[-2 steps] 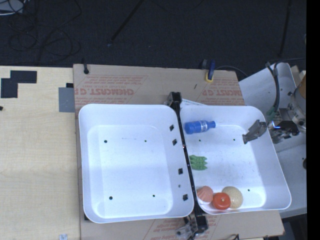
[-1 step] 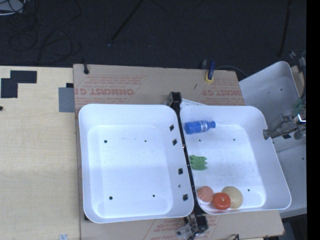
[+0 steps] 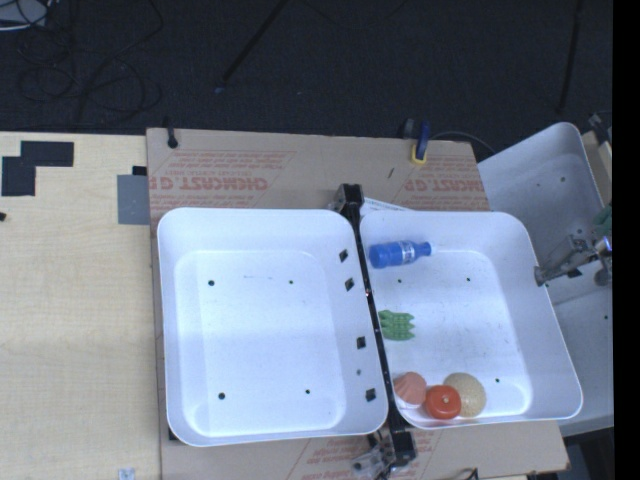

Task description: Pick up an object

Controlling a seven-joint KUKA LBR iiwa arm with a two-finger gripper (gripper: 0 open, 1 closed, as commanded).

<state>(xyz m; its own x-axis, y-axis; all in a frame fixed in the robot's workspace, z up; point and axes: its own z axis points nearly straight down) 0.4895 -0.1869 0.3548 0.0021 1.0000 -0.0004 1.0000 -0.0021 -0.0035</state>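
The right bin (image 3: 540,313) holds several small objects. A blue bottle (image 3: 399,254) lies on its side near the bin's far left corner. A green ridged piece (image 3: 396,325) rests against the left wall at mid-depth. In the near left corner three things sit touching each other: a pink rounded piece (image 3: 409,388), a red round one (image 3: 443,402) and a beige ball-like one (image 3: 466,392).
The left bin (image 3: 170,328) sits beside the right one, and a black divider strip (image 3: 365,308) runs between them. Both bins rest on brown cardboard (image 3: 260,173). A white panel (image 3: 560,183) with a small metal bracket (image 3: 572,258) stands at the right edge.
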